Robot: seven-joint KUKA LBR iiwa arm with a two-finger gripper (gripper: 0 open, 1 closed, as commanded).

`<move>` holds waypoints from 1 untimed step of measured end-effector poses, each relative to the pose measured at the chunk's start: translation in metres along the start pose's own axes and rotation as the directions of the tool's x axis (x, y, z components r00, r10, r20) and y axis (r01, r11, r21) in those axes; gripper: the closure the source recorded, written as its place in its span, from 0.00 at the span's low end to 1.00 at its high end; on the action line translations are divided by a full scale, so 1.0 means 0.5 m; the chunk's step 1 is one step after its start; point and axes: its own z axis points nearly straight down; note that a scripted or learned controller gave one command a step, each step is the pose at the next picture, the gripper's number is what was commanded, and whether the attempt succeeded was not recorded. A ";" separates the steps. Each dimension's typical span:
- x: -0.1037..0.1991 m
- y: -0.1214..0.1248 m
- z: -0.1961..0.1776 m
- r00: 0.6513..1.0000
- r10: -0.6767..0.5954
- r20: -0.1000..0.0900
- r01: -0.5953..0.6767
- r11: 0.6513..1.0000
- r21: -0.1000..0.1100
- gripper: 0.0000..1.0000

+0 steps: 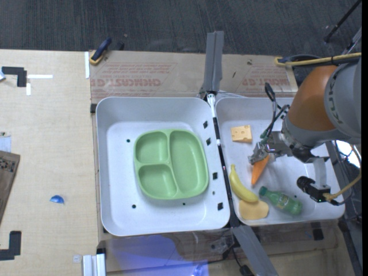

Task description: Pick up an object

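Where the arm's end effector [260, 156] reaches into the right bin [328, 211], an orange carrot [260, 169] sits right at its tip, slanting down toward the near left. The carrot's upper end meets the metal fingers, and it looks pinched between them, though the view is too small to be fully sure whether it is lifted or resting on the bin floor.

Just left of the carrot lies a yellow banana [241, 186], curving from the bin's left wall toward the near side. Its near end rests against a pale yellow flat piece [254, 210] at the near edge of the bin. To the right of that, a green bottle [282, 202] lies on its side, cap pointing left. Farther back, a yellow cheese wedge [241, 133] with holes sits alone, near the far left corner.

The grey arm [339, 102], with its orange band [310, 99], comes in from the right, above the bin's right side.

The left bin [109, 171], touching the right one, holds a light green divided plate [171, 164] with three compartments, set roughly in the middle.

Both bins stand on a pale wooden surface [46, 142]. Far behind them lies a sheet of brown cardboard [144, 76]. A small blue object [56, 199] sits on the surface, well to the left of the bins.
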 end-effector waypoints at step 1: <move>0.099 0.015 -0.314 0.989 0.147 0.002 -0.147 0.989 -0.001 1.00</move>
